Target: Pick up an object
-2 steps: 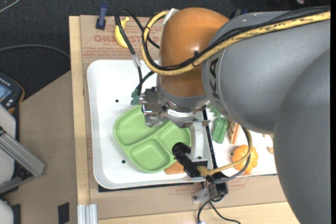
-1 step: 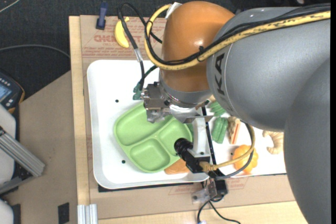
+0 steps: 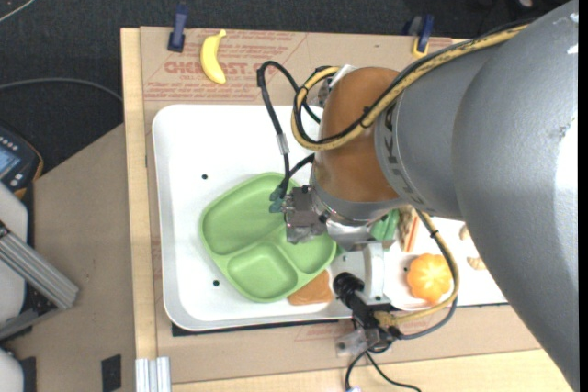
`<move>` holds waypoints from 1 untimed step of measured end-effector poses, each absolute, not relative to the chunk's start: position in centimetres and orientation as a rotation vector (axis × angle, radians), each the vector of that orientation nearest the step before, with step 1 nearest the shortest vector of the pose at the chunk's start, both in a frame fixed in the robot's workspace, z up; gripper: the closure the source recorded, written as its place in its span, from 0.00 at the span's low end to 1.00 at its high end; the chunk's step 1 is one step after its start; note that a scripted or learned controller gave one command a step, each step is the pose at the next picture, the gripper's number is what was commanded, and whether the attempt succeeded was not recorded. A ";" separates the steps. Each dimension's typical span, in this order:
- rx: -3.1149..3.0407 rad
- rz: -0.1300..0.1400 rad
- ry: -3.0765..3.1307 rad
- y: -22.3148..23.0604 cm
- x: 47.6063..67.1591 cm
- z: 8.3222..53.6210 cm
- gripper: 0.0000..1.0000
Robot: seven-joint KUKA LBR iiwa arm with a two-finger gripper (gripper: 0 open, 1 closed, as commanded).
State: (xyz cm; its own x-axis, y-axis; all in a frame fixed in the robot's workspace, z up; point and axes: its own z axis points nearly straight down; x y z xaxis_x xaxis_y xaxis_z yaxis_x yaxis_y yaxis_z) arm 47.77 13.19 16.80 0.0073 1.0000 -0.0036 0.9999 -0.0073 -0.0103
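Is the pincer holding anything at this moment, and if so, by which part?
It cannot be told. The arm's wrist hangs over the green divided plate in the left bin and hides the pincer, so no hold is visible.

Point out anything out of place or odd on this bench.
A yellow banana lies on the brown board behind the left white bin, outside both bins, near a blue clamp. Inside that bin, a green divided plate sits askew, partly under the arm's gripper.
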 end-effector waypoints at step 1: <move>-2.209 -0.023 -2.237 22.9 48.0 28.7 1.00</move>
